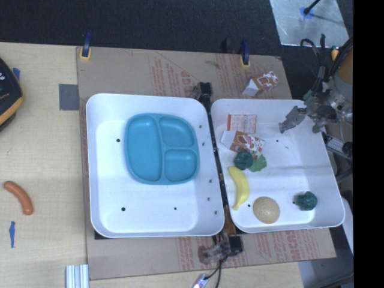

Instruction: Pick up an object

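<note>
The right bin (324, 161) holds two red-and-white packets (242, 123) (247, 141), a green leafy toy (249, 161), a yellow banana (240, 186), a beige round bun (266, 209) and a small dark green piece (306, 201). My gripper (299, 126) hangs over the bin's far right part, well apart from all of these. Its two fingers are spread open with nothing between them. The nearest object is the upper packet, off to its left.
The left bin (102, 161) holds a blue divided plate (162, 147). A sausage (19, 197) lies on the bench at far left, a small carton (262, 83) on the cardboard behind the right bin, and a yellow-black device (7, 95) at the left edge.
</note>
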### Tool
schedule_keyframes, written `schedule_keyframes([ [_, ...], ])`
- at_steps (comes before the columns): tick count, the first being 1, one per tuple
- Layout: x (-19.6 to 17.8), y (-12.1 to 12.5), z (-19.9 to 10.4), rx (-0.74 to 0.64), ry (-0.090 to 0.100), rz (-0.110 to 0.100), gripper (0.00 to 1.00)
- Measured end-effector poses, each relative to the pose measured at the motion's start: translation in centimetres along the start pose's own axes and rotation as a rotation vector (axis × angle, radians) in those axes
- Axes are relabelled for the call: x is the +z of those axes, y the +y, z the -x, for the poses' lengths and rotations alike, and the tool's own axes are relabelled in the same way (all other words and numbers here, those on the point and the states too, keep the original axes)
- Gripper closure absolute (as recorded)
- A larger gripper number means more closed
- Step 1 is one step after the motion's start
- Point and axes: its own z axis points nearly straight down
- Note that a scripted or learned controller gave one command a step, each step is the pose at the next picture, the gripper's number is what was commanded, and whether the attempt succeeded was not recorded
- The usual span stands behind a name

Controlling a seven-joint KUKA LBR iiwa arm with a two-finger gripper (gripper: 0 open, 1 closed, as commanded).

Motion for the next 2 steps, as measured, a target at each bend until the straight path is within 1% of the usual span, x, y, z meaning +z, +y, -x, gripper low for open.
schedule_keyframes([
  [1,9.5,-0.3,-6.4,0.001,-0.003,0.02,0.0],
  [2,10.3,2.7,-8.3,-0.001,-0.004,0.021,0.0],
])
